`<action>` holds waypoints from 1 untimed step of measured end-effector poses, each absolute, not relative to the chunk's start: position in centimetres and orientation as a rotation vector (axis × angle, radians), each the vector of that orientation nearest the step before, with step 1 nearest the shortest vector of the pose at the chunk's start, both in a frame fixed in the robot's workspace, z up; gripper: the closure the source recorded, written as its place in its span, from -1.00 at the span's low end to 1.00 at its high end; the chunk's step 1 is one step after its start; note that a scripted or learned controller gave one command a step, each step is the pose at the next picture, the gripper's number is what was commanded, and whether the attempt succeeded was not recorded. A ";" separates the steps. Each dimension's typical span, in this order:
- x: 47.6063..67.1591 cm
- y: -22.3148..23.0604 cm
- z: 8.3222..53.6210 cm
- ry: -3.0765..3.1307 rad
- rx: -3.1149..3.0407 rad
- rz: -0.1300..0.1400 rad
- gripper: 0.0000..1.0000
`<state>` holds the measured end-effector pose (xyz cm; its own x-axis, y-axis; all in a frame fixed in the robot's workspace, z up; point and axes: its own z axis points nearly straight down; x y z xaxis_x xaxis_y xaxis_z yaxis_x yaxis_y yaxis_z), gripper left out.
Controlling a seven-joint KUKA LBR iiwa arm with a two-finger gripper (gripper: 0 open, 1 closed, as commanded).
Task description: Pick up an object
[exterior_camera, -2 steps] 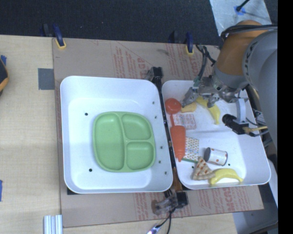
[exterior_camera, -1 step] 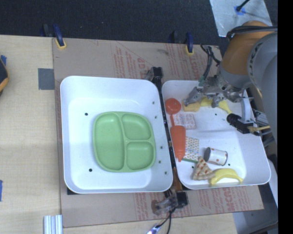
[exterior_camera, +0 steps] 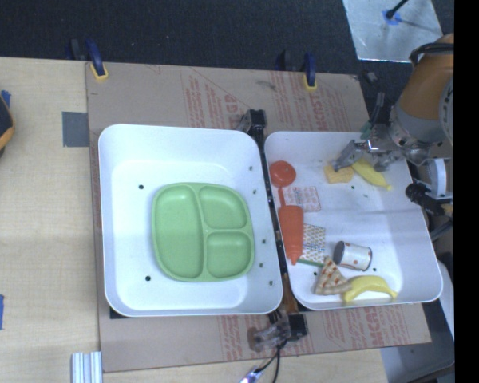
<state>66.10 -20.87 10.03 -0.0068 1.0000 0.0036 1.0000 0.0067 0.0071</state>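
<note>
Down at the near edge of the right bin [exterior_camera: 431,254], a yellow banana [exterior_camera: 369,290] curves against the rim, smooth and glossy, with a speckled pizza wedge [exterior_camera: 329,278] and a small white can [exterior_camera: 352,255] lying on its side just beside it. Along the bin's left wall runs an orange carrot [exterior_camera: 291,231], long axis near-to-far, with a red spoon [exterior_camera: 283,173] beyond it. Now to the action: the tool [exterior_camera: 366,152] sits low over the far right corner, and right under it lie two yellow pieces [exterior_camera: 359,173], one blocky, one elongated and slanting down to the right. They lie just nearward of the tool, practically touching it. Whether those fingers are spread or closed, I can't tell; nothing is clearly pinched. Over in the left bin [exterior_camera: 120,214], a matte green divided plate [exterior_camera: 201,231] rests flat, well apart from the tool. Tan cardboard [exterior_camera: 184,94] covers the desk [exterior_camera: 32,238].
</note>
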 end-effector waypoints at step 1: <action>66.1 -21.0 11.0 2.228 2.207 0.010 1.00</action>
<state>66.12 -20.97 11.02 -0.0097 1.0000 0.0008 0.9999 0.0097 0.0084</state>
